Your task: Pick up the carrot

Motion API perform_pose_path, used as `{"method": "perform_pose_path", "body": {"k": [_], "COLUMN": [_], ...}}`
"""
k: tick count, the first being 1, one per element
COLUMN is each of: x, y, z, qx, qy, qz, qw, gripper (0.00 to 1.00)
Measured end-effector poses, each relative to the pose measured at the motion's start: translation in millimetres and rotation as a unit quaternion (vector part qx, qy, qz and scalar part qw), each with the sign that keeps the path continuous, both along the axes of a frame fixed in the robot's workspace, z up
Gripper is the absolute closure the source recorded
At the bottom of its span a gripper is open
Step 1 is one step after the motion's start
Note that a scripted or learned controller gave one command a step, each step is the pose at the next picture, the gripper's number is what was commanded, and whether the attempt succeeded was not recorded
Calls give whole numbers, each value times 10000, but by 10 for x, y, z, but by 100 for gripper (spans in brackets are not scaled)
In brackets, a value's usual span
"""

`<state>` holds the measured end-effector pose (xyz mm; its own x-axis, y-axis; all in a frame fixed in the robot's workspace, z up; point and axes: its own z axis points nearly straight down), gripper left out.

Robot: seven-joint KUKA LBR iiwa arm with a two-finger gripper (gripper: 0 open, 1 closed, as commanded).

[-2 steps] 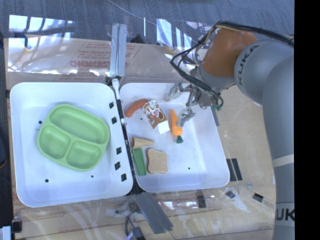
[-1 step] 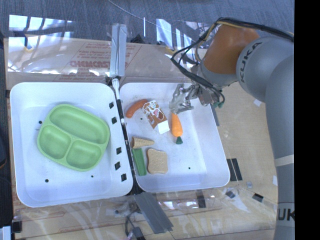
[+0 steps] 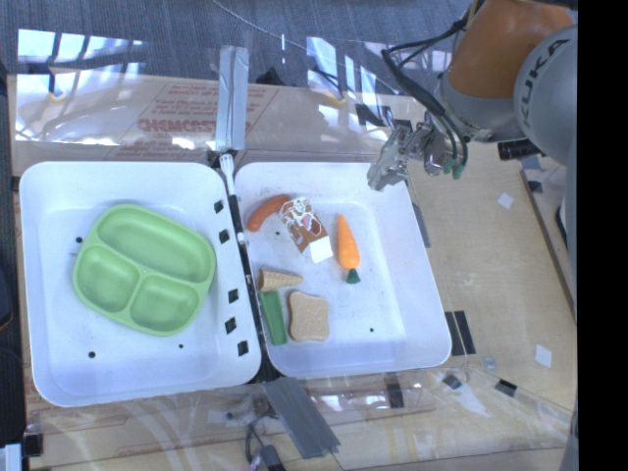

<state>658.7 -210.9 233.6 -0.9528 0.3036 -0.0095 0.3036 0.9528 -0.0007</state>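
Note:
The carrot (image 3: 346, 245), orange with a small green tip pointing toward the near side, lies in the right bin (image 3: 412, 292), right of centre. My gripper (image 3: 386, 172) hangs above that bin's far right corner, up and to the right of the carrot and well apart from it. Nothing shows between its fingers.
In the right bin also lie a sausage (image 3: 267, 211), a wrapped snack (image 3: 305, 228), a wedge of bread (image 3: 278, 281), a toast slice (image 3: 308, 316) and a green stick (image 3: 272, 318). The left bin (image 3: 49, 292) holds a green divided plate (image 3: 144, 268).

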Motion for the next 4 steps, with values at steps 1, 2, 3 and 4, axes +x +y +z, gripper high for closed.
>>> {"method": "perform_pose_path", "body": {"k": [1, 2, 3, 4], "x": [-121, -81, -123, -87], "y": [1, 23, 26, 3], "z": [298, 499, 462, 539], "qx": [15, 12, 19, 14], "qy": [22, 27, 53, 32], "qz": [-1535, -835, -591, -894], "qw": [9881, 9965, 9982, 9960], "gripper": [100, 100, 100, 100]}}
